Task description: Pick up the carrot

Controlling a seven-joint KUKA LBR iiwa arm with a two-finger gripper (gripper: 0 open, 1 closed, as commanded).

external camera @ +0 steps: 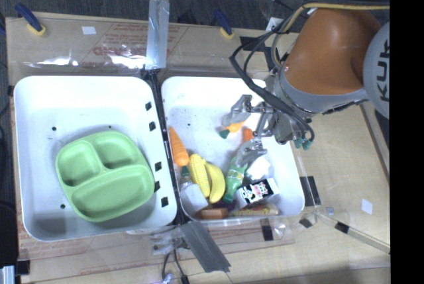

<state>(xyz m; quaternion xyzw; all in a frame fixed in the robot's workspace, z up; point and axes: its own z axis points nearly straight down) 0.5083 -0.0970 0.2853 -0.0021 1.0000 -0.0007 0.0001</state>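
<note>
The long orange carrot with a green stem end point(177, 145) lies in the right-hand shallow white bin point(199, 94), close against that bin's left wall, its tip pointing up the view and its lower end touching the yellow toy banana point(210, 178). Nothing grips it; it rests on the bin floor at the edge of a heap of toy food that fills the near part of the bin, with a green bottle-shaped piece point(235, 178) and a black-and-white printed carton point(256, 191) just beside the banana. The metal two-finger gripper point(246, 122) of the grey arm with the orange band point(328, 54) hangs over the middle of the same bin, to the right of the carrot and apart from it. Its fingers stand spread, and a small orange-and-teal piece point(233, 128) sits at or between them, though I cannot tell whether it is clamped or merely lying beneath. By my judgement the task is barely begun: the arm is over the correct bin, but the grasp on the carrot is not yet made, and the gripper must cross toward the left wall, descend and close. The light green divided plastic plate point(105, 173) in the left white bin point(40, 94) plays no part.
</note>
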